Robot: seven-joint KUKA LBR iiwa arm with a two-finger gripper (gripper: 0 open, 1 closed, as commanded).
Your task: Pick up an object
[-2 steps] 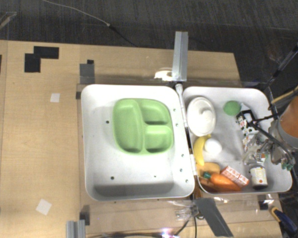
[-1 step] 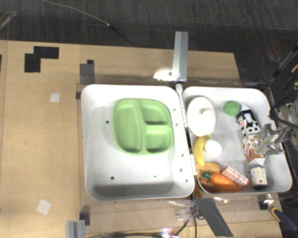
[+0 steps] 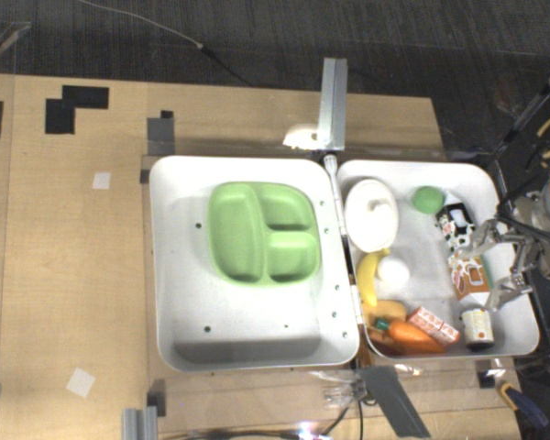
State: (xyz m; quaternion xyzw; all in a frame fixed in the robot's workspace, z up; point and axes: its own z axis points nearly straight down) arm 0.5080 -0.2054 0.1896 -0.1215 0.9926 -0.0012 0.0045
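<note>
— Hanging over the right bin (image 3: pixel 522 337), the end effector (image 3: pixel 504 262) was spread wide, grasping nothing.
— So nothing was lifted yet?
— No. The snack packet (image 3: pixel 469 279) lay just beside it.

The 2 bins (image 3: pixel 165 273) are white, on a pale wood tabletop (image 3: pixel 64 273) with black squares. The divided plate (image 3: pixel 261 232) is light green. A yellow banana (image 3: pixel 368 280), orange carrot (image 3: pixel 412 335), green ball (image 3: pixel 428 199) and white bowl (image 3: pixel 370 214) show beside a red-and-white patterned box (image 3: pixel 434 325).
</note>
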